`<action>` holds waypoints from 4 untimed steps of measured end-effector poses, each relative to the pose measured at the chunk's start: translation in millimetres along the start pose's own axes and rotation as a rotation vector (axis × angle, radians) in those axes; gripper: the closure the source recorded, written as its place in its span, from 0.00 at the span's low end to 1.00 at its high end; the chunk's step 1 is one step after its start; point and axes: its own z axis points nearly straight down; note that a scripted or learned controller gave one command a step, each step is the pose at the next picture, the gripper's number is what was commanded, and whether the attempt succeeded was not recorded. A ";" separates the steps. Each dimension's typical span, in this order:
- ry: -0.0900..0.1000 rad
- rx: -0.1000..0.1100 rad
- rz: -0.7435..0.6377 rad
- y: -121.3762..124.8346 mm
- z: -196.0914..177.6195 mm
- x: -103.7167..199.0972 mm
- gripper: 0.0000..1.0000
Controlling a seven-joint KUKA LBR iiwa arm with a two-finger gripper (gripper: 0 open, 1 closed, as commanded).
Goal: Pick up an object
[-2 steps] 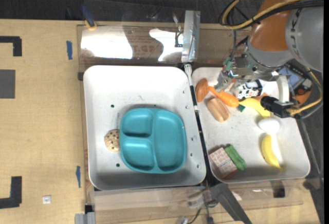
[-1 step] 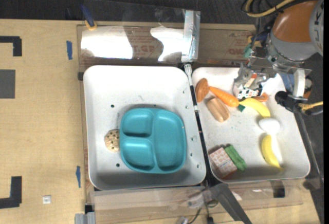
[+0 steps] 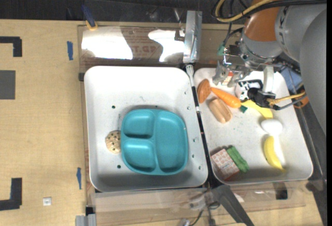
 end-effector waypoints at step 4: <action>-0.010 -0.015 -0.968 -32.4 77.5 -65.3 1.00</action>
